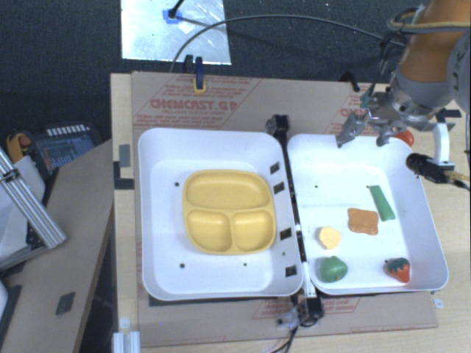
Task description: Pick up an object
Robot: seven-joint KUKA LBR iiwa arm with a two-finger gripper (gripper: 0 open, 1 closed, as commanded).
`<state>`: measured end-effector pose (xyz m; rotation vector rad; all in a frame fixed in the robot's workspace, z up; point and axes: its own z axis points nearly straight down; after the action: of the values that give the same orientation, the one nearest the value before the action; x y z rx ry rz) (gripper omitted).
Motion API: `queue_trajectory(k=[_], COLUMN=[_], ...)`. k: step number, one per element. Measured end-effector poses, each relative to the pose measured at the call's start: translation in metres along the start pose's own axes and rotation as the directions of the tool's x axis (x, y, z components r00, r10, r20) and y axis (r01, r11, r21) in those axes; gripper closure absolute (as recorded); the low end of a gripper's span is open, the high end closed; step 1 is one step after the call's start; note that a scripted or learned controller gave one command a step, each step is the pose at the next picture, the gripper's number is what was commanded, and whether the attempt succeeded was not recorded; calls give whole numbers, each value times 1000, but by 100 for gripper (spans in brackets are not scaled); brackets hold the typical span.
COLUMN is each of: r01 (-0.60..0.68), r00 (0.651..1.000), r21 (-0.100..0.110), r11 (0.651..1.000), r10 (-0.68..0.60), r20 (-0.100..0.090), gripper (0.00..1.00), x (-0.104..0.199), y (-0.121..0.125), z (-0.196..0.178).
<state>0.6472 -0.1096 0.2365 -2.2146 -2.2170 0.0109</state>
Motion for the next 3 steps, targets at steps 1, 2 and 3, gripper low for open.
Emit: queue_trajectory(k=[1,2,3], r01=[2,1,0], r00=[1000,1000,1000], r21=[-12,-8,-9], r11=[1000,1000,1000], r10=[-2,-1,0], r20=[1,1,1], gripper=[0,0,0], x=[0,0,-8], y=[2,3,9], z=[-7,55,105])
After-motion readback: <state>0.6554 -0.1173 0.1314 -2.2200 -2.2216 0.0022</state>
